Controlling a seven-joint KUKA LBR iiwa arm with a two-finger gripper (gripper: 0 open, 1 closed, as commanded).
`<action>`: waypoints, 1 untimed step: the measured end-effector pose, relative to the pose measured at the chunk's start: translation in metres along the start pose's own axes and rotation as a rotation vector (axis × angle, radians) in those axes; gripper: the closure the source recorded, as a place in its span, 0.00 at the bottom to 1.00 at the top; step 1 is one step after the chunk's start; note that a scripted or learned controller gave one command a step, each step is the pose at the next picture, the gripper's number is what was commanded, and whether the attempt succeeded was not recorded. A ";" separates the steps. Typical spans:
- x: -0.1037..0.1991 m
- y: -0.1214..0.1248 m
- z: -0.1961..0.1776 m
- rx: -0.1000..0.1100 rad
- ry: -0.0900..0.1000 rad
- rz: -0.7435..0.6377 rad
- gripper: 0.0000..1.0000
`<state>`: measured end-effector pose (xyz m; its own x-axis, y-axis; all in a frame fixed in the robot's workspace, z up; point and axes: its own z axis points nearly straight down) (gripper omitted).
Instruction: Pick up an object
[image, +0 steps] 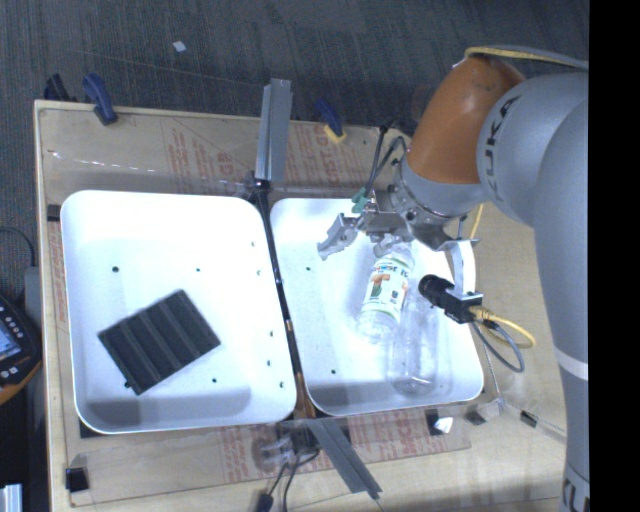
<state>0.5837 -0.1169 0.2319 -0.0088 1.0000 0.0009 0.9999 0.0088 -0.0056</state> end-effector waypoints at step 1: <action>-0.066 0.002 0.036 0.000 0.001 -0.106 0.00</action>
<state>0.5862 -0.1831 0.1954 -0.1140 0.9935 0.0023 0.9935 0.1140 -0.0059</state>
